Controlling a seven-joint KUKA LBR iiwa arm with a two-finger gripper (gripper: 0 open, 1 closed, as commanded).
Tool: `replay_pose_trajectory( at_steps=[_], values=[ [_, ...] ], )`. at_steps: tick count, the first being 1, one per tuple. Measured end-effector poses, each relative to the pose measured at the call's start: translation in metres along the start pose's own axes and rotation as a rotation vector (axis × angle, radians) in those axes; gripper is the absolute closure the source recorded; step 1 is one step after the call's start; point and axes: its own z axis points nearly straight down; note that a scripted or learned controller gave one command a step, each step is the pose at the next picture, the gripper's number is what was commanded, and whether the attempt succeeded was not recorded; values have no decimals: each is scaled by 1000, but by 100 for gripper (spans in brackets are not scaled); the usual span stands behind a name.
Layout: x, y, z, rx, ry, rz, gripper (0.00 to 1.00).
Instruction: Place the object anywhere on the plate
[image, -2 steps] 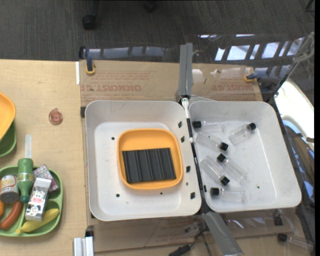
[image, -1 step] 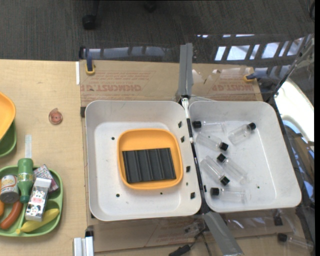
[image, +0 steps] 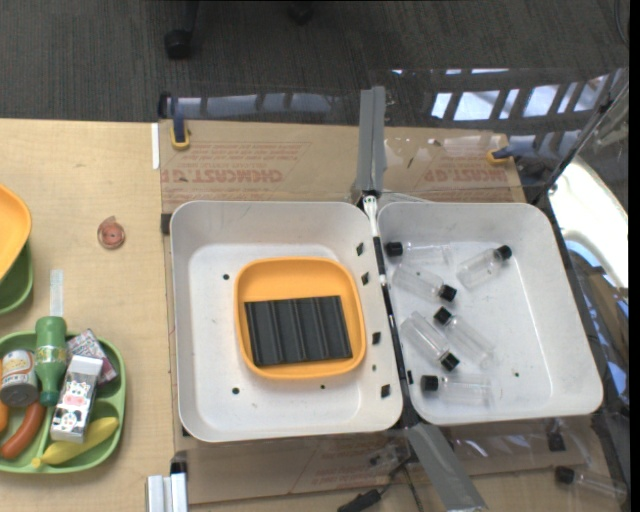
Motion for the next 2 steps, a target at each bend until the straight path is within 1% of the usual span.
replay_pose_trajectory(
  at_steps=[1,2],
  values=[
    [0,0,0,-1,-1,-380,0],
    [-20,2,2,-6,-4,-703,0]
  ],
)
